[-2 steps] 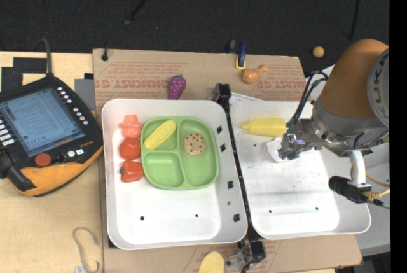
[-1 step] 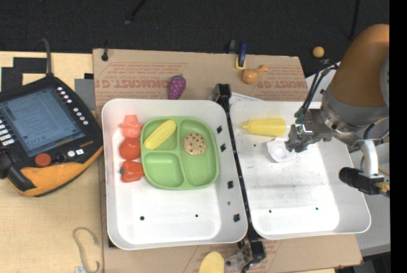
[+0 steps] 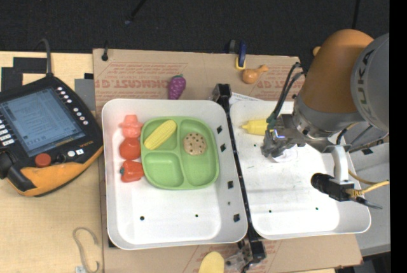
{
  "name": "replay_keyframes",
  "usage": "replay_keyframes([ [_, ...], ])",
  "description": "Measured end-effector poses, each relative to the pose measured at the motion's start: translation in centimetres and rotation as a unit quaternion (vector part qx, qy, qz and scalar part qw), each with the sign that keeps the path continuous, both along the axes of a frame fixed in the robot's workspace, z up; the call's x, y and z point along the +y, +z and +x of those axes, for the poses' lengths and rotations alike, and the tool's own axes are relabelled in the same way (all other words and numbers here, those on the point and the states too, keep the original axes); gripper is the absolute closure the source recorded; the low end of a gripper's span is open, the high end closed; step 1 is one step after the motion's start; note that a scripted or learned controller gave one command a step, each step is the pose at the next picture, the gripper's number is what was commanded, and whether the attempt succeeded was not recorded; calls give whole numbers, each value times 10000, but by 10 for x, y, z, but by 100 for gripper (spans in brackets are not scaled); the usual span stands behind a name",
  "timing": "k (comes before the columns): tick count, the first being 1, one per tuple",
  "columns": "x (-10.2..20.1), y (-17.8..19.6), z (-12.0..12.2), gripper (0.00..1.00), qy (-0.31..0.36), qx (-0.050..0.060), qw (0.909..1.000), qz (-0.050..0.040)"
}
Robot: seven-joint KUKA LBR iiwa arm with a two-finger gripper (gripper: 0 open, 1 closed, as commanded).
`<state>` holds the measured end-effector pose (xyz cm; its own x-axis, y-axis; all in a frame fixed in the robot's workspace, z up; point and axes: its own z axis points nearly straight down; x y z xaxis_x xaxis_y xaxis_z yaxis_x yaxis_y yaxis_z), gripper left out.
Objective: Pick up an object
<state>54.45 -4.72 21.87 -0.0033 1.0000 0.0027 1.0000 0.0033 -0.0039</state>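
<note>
My gripper [image 3: 278, 149] hangs low in the right bin [image 3: 299, 208], near its upper left part. Just to its left a yellow object [image 3: 254, 127] lies against the bin's back wall. In the left bin [image 3: 165, 214] a green divided plate [image 3: 180, 154] holds a yellow corn cob [image 3: 159, 133] and a round cookie [image 3: 194, 144]. A pink toy [image 3: 130, 126] and two red toys [image 3: 130, 149] lie in a column left of the plate.
A tablet in an orange case [image 3: 41, 132] lies left of the bins. Behind them on the cardboard sit purple grapes [image 3: 177, 86] and an orange duck-shaped toy [image 3: 253, 74]. A yellow object [image 3: 212, 262] rests by the front edge.
</note>
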Motion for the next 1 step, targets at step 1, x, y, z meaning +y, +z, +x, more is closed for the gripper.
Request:
replay_keyframes([
  [1,61,-5,-8,100,5,4,10000,2],
])
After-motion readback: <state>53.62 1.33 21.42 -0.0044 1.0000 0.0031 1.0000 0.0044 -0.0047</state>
